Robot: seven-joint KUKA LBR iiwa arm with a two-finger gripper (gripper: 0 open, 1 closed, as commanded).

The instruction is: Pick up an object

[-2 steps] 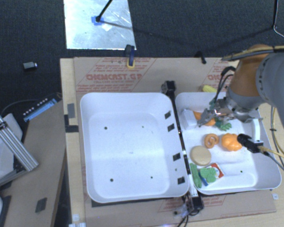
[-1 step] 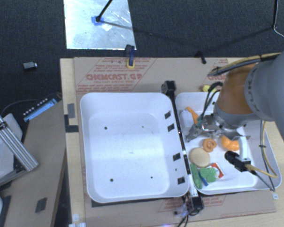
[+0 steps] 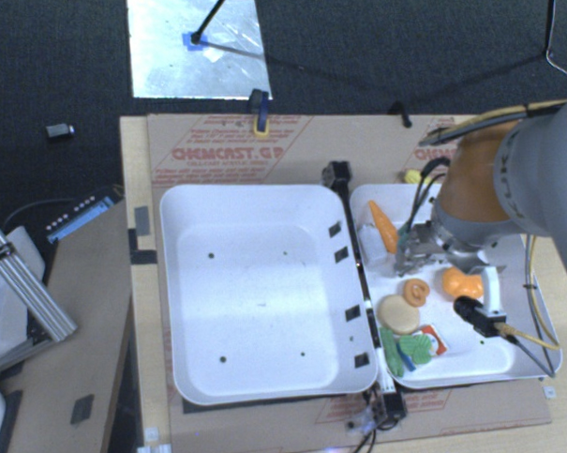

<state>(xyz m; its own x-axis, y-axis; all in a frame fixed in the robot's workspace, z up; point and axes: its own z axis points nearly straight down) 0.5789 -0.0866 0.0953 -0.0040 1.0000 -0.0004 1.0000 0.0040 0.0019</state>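
The right bin (image 3: pixel 514 356) holds several small things. An orange carrot (image 3: pixel 384 226) lies at its far left. A small orange ring-shaped piece (image 3: pixel 417 291) sits mid-bin, with a tan round piece (image 3: pixel 398 313) just in front of it. An orange lump (image 3: pixel 460 283) lies to the right. A green item on a red-edged card (image 3: pixel 415 347) rests at the near left corner. My gripper (image 3: pixel 412 256) hangs low over the bin, between the carrot and the ring-shaped piece, its tip just above the ring. Nothing is seen held in it.
The left bin (image 3: pixel 258 288) stands beside the right one, with a black divider strip (image 3: pixel 352 255) between them. A small yellow thing (image 3: pixel 412 177) sits at the right bin's far rim. My grey arm (image 3: pixel 507 188) covers the bin's far right part.
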